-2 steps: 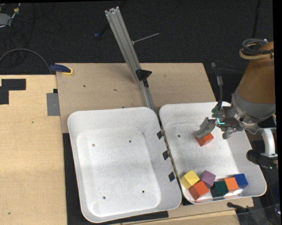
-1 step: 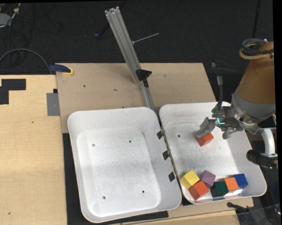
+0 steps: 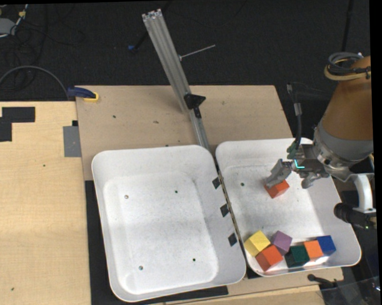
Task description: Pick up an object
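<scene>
- Right, the pincer (image 3: 294, 174) is down in the right bin (image 3: 254, 156), its two grey fingers spread wide, one out to the left and one to the right.
- Just under the left finger (image 3: 278, 172) sits a small orange-red block (image 3: 278, 189), touching or nearly touching that fingertip; I can't tell which from this angle.
- Nothing lies between the fingers, so the pincer has hold of nothing.
- That block looks like a light, rigid cube with flat faces and crisp edges, so it should take a firm squeeze without damage.
- Best hold, I'd judge: two opposite flat sides, fingers square to them; a corner grip would likely spin it out.
- It sits tilted to the bin walls, so the wrist may need turning.
- Down at the near edge, a cluster of blocks (image 3: 289, 247) in yellow, purple, red, green, orange and blue, packed touching each other, is harder to get fingers around.
- Over on the left, the other bin (image 3: 110, 164).
</scene>
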`<action>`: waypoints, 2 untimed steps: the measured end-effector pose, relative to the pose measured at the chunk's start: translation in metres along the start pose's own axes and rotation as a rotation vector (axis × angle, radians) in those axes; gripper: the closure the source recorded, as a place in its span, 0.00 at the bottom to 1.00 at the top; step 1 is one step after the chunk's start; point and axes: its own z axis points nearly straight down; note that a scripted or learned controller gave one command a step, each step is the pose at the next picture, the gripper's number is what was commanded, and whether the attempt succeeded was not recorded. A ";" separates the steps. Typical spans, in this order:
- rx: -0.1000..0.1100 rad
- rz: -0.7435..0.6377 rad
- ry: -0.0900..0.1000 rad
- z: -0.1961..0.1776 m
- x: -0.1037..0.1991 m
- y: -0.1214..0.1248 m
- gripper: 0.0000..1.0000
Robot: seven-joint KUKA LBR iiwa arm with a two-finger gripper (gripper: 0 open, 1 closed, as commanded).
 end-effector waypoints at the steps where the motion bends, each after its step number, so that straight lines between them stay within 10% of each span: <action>1: -0.001 0.003 0.000 -0.009 -0.001 0.000 1.00; 2: 0.000 0.000 -0.001 -0.019 -0.002 0.000 1.00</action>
